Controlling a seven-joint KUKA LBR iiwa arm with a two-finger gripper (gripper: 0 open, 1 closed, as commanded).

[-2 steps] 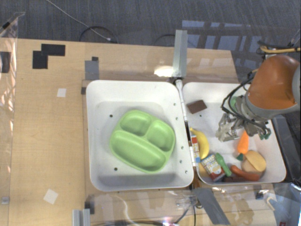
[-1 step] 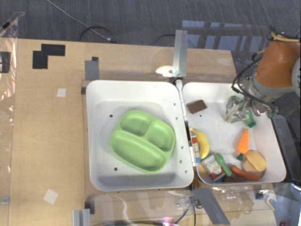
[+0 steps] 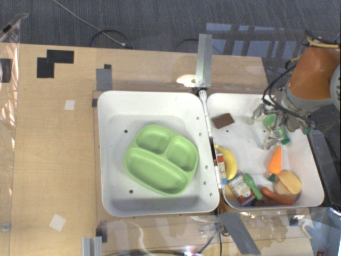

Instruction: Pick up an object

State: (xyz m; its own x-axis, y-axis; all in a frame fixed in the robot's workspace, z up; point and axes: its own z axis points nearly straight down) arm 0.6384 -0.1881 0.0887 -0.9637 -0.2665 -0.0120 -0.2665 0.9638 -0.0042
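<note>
- Claw [image 3: 277, 128] hangs low in the right bin [image 3: 242, 103], maybe pinching a small green thing [image 3: 270, 120]; I cannot tell.
- Next: lift slowly, checking it comes along.

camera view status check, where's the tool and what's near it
Tool over right bin, upper right. Green item at its tip, grasp unconfirmed. Carrot just below, banana further left.

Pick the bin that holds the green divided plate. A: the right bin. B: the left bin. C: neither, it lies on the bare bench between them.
B: the green divided plate lies flat inside the left bin, while the right bin holds the banana, the carrot and other small items.
</note>
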